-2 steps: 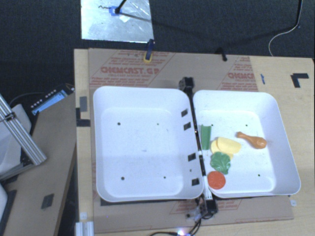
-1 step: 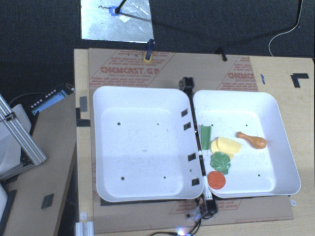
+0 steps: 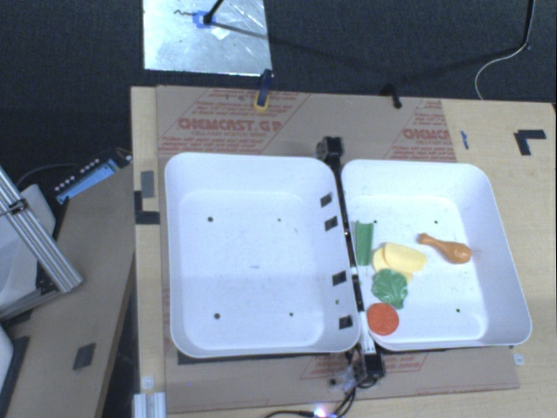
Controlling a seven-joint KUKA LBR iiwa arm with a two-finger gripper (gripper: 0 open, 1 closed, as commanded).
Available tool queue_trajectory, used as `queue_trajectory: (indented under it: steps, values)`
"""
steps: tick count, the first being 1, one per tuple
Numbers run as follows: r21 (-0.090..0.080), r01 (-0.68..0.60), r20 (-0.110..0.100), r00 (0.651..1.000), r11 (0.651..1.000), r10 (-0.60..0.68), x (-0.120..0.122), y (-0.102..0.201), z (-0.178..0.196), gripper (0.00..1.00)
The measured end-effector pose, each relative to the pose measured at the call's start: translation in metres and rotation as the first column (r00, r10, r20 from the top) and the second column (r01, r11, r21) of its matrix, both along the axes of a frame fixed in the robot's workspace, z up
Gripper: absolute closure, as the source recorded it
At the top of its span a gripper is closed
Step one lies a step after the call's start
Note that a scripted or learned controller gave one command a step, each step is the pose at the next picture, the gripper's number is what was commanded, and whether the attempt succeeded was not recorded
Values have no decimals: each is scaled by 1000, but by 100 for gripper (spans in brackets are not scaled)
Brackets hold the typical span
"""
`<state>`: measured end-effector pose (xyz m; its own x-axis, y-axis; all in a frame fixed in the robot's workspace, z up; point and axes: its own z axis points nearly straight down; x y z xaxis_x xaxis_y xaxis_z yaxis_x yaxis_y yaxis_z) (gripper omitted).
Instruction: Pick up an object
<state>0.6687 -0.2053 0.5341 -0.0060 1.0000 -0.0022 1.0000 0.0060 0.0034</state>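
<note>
Two shallow white bins are seen side by side on the table (image 3: pixel 148 259). The left bin (image 3: pixel 252 255) has a smooth white floor with a few small dark dots on it. The right bin (image 3: pixel 435 190) holds all the toys, and they are bunched near the black divider (image 3: pixel 346 251) that joins the two bins.

A flat green strip (image 3: pixel 363 242) is laid right beside the divider. A yellow toy (image 3: pixel 399 258), soft-looking and rounded, is found just to the right of the strip and seems to touch it. An orange-brown toy (image 3: pixel 446 248), shaped like a little drumstick, is set farther from the divider, just past the yellow toy. A bumpy green toy (image 3: pixel 390 286), like a leafy vegetable, is placed below the yellow toy. A round red toy (image 3: pixel 382 319), like a tomato, is seen below that, close to the divider and the near wall.

The pincer cannot be told about from this view, so whether it is open or closed is not known.
</note>
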Motion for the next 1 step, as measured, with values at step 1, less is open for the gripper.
queue_trajectory:
  steps: [1]
  values:
    - [0,0,0,1000,1000,0,0,0,1,100]
